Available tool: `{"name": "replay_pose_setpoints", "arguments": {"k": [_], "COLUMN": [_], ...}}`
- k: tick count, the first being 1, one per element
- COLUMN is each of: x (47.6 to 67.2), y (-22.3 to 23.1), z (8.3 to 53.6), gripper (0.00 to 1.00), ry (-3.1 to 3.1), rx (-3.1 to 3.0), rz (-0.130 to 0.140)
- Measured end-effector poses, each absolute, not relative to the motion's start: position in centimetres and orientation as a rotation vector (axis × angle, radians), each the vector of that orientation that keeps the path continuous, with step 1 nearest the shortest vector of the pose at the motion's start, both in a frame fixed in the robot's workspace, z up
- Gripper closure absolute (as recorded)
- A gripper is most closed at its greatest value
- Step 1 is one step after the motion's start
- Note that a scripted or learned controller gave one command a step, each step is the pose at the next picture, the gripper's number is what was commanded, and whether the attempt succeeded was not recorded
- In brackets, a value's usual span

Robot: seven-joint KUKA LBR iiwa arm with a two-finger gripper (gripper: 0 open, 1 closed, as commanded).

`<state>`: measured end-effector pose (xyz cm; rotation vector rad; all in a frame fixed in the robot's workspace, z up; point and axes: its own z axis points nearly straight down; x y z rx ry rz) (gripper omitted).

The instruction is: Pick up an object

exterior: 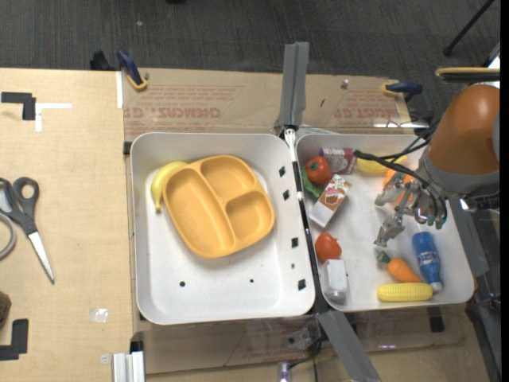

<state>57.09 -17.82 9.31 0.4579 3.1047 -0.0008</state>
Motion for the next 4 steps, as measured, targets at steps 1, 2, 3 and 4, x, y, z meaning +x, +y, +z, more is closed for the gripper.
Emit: {"name": "replay_pose_setpoints", "arguments": {"k": [1, 2, 3, 4], "x": [62.2, 62.4, 55.2, 55.2], "y": [-19.9, -19.8, -12.9, -12.9], "z": [9.4, 10.5, 9.2, 9.2], "gripper": [0.0, 1.0, 1.0, 0.0], "ry": [3.093, 3.088, 3.116, 3.116], "rx": [0.508, 0.503, 0.386, 0.387], "rz": [0.0, -0.002, 0.001, 0.001]}}
